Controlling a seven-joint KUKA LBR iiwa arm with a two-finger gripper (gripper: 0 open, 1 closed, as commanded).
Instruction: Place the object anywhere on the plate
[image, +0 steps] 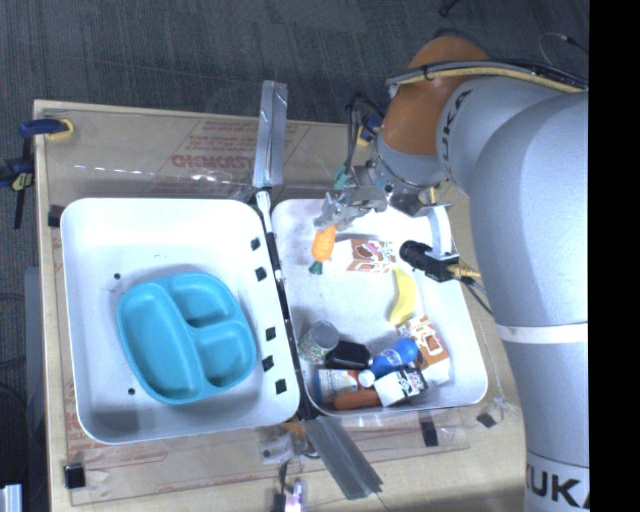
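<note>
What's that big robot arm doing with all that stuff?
The grey robot arm reaches into the right bin, which is full of small things. Its gripper sits at the far end, right above a toy carrot; whether it really grips the carrot is hard to tell. A banana and some bottles lie nearby. The blue plate waits in the left bin with nothing on it yet.
</note>
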